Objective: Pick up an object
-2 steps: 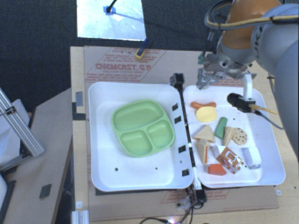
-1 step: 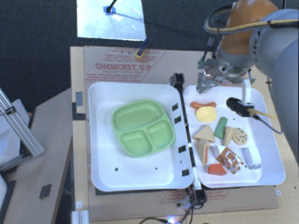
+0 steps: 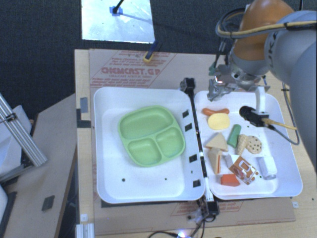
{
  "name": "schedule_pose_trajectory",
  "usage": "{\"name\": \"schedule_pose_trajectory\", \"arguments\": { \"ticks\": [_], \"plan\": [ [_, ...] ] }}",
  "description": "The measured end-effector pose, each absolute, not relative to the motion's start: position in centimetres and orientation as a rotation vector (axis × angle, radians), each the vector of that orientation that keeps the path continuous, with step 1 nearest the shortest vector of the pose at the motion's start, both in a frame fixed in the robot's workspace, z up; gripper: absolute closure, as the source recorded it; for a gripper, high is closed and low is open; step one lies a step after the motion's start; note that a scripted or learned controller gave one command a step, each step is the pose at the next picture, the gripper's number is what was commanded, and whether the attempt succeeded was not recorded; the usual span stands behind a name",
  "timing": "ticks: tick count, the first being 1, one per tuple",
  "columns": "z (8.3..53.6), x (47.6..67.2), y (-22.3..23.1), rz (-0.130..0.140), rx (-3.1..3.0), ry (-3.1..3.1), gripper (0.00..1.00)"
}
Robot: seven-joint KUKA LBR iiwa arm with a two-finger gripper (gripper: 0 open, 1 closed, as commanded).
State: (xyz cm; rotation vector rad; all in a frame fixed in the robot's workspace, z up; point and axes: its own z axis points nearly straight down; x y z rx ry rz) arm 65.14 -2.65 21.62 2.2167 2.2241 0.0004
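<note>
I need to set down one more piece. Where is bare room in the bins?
Bare floor rings the green tray in the left bin, widest along its front edge. The right bin is crowded with toy food.

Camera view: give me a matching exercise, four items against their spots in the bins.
Items:
1. green three-compartment plastic tray
2. round yellow disc
3. round speckled cookie
4. red block

Places:
A. right bin, near front edge
B. left bin, middle
C. right bin, just below the orange sausage-shaped piece
D. right bin, right of the tan wedge

Pairs: 1-B, 2-C, 3-D, 4-A
</note>
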Motion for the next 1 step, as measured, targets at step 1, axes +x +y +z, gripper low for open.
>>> {"name": "schedule_pose_trajectory", "arguments": {
  "ticks": [1],
  "plan": [
    [23.13,66.55,-2.43,0.005,2.213,2.225,1.0]
  ]
}}
